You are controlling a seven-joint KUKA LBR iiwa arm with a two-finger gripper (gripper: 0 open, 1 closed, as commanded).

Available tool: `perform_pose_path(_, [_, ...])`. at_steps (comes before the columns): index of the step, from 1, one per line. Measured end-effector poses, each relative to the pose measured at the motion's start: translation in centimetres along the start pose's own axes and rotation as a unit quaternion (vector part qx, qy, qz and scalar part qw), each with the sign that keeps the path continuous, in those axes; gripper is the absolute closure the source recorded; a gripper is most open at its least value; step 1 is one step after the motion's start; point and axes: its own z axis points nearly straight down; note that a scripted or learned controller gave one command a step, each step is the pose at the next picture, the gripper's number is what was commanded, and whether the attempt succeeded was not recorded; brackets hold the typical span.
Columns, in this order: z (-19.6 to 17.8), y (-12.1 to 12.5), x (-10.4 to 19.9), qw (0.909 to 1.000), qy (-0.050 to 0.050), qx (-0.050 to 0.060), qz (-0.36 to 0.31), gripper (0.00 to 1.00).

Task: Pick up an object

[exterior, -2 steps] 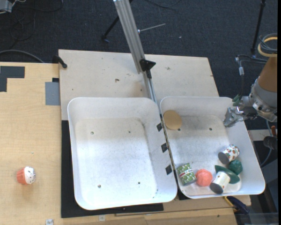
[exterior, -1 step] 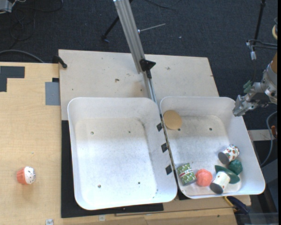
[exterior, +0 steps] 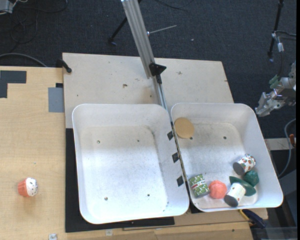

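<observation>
Objects lay in the right bin (exterior: 255, 129): a tan disc (exterior: 184, 128) at its far left; along the near edge, a green-patterned block (exterior: 197, 183), an orange-red ball (exterior: 218, 189), a white cup (exterior: 235, 193), a dark green piece (exterior: 250, 178) and a speckled, possibly round item (exterior: 244, 163). The gripper (exterior: 274, 100) hung off the bin's far right; jaw state could not be told. Left bin (exterior: 85, 134) alongside.

floor (exterior: 215, 24): dark carpet with cables | worktop (exterior: 105, 81): pale board, light wood panel (exterior: 25, 134) at left | aluminium rail (exterior: 140, 31) slanting over the board | light: even
</observation>
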Motion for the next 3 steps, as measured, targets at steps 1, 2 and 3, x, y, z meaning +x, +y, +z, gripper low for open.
perform_pose_path(1, [0.1, 0.2, 5.8, 1.0, 0.002, 0.003, -0.002, 1.0])
perform_pose_path(2, [1.9, -0.6, 10.5, 1.0, 0.002, 0.004, -0.002, 1.0])
perform_pose_path(3, [3.8, -1.0, 16.0, 1.0, 0.002, 0.005, -0.002, 1.0])
